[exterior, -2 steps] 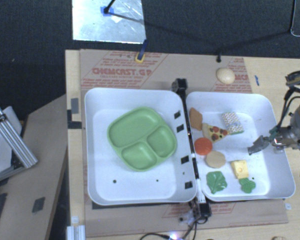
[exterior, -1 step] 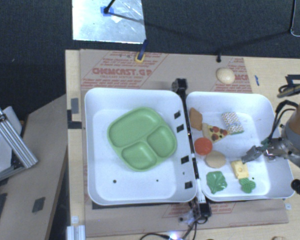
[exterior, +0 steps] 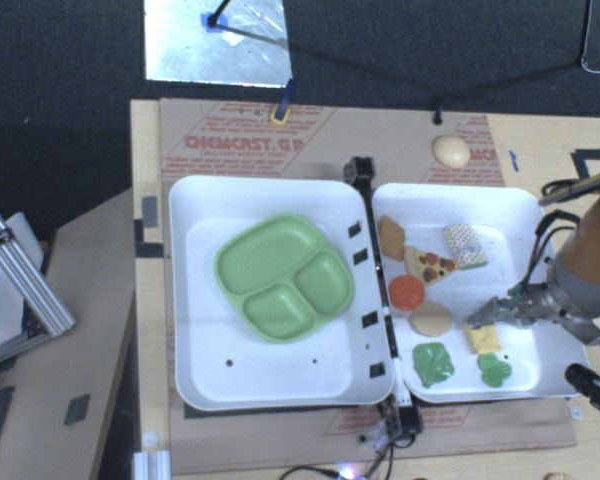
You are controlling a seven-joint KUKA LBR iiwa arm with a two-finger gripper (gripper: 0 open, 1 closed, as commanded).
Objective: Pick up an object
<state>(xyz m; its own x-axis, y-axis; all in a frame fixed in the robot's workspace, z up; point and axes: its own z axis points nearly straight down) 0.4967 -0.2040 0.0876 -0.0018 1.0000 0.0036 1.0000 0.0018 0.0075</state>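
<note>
Reaching in from the right, the gripper [exterior: 483, 317] sits low over the right bin [exterior: 520, 204], its tip just beside the yellow cheese wedge [exterior: 485, 339]. I cannot tell from this angle how the tool is set; nothing shows between its tips.

The cheese wedge looks like the target. It lies on the bin floor toward the near right, between the tan cookie [exterior: 431, 321] and the small green broccoli piece [exterior: 494, 370], with the larger green lettuce leaf [exterior: 433, 363] a little further left. It is a short, squarish block, so its long axis is hard to read; if anything it runs away from the camera, up toward the gripper tip.

To do this well, I'd want the tool centred over the block rather than off its upper edge, closing across the narrower width. The broccoli piece is near, so a clean vertical descent matters. The pizza slice [exterior: 431, 265], the red tomato [exterior: 406, 292] and the green divided plate [exterior: 284, 278] in the left bin [exterior: 195, 218] are well apart and no bother.
</note>
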